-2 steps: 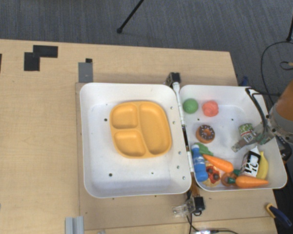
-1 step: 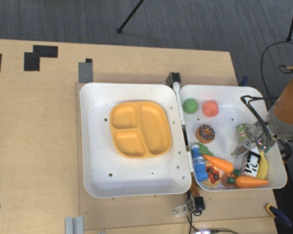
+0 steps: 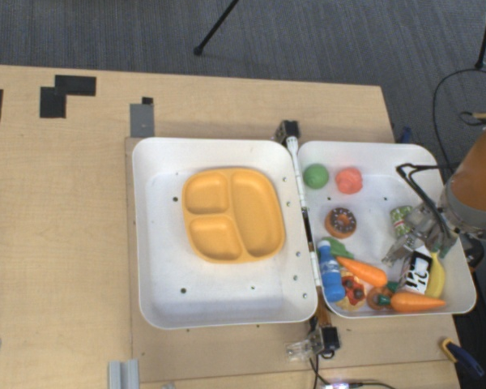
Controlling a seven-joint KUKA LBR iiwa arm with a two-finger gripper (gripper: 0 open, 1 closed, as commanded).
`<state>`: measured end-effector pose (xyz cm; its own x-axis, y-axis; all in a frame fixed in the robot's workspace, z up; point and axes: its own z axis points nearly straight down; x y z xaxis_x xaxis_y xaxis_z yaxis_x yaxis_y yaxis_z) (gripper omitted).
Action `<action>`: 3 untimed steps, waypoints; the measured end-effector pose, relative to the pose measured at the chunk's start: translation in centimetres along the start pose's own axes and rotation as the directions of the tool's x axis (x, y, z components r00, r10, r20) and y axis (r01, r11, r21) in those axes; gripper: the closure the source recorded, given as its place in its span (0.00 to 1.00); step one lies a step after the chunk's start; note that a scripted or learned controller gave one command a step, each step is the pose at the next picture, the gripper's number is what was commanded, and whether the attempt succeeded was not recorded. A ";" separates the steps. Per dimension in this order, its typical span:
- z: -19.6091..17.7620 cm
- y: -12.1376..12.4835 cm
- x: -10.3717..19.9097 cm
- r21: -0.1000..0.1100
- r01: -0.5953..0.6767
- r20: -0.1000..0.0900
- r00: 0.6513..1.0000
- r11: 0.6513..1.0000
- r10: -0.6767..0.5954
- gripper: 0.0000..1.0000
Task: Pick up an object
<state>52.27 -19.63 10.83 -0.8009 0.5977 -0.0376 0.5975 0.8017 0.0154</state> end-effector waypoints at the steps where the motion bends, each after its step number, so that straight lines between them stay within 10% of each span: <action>1: 0.1 0.0 0.1 0.000 0.130 -0.003 0.992 0.992 -0.130 0.00; 2: -1.3 0.3 -0.6 -0.006 0.126 0.026 0.992 0.992 -0.126 1.00; 3: -10.2 5.4 4.7 0.004 0.216 -0.032 0.976 0.976 -0.216 1.00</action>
